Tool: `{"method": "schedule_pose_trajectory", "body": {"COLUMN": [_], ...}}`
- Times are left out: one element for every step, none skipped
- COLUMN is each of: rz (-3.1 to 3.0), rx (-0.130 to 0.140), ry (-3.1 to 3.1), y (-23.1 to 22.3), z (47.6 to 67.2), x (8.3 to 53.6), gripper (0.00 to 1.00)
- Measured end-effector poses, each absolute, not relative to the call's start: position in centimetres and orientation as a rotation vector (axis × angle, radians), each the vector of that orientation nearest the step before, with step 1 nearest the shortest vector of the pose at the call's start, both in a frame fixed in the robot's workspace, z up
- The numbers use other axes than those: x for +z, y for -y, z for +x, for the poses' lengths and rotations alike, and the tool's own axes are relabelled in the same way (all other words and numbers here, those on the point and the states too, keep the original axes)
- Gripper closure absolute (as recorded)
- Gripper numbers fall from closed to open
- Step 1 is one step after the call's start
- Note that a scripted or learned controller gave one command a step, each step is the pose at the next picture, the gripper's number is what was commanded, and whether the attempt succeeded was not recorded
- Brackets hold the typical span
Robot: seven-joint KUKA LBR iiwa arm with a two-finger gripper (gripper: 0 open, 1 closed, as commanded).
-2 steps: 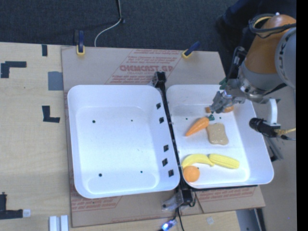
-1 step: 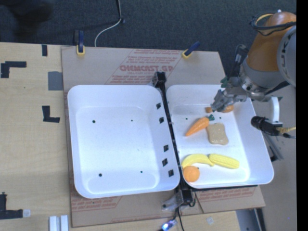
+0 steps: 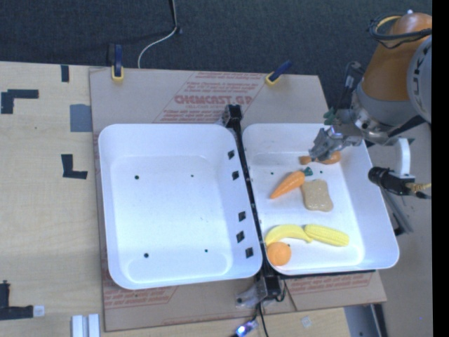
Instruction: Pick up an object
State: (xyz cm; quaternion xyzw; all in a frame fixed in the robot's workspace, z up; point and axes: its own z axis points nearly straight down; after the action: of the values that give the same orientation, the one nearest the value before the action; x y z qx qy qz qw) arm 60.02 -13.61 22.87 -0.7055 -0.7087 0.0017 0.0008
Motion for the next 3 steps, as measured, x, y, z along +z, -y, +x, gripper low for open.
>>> {"method": "schedule_pose_trajectory", "body": {"rz": [-2.214,-2.214,-2.213], "rx": [0.006,0.007,0.008], "ry": [2.226,2.227,2.227], "y": [13.6,13.5,13.5], "z": [60.0,60.1,60.1], "x": [23.8,24.8,25.7], "gripper": [1.0,1.0,1.0]}}
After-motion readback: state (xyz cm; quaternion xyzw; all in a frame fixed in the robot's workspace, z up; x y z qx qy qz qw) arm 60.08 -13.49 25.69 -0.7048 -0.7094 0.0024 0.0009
